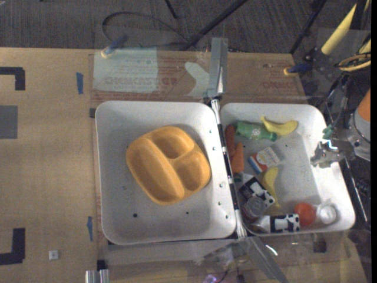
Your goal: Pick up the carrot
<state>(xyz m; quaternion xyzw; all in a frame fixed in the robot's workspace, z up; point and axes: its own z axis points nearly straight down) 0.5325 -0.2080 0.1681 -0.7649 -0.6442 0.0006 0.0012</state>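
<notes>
The carrot, orange and elongated, lies along the left wall of the right bin, just below a darker reddish piece. My gripper hangs over the right rim of that bin, well to the right of the carrot and apart from it. Nothing shows in its grasp.
The right bin also holds a green bottle, two bananas, a small carton, a can, a cow-patterned box, a red ball and a white cup. An orange divided plate sits in the left bin.
</notes>
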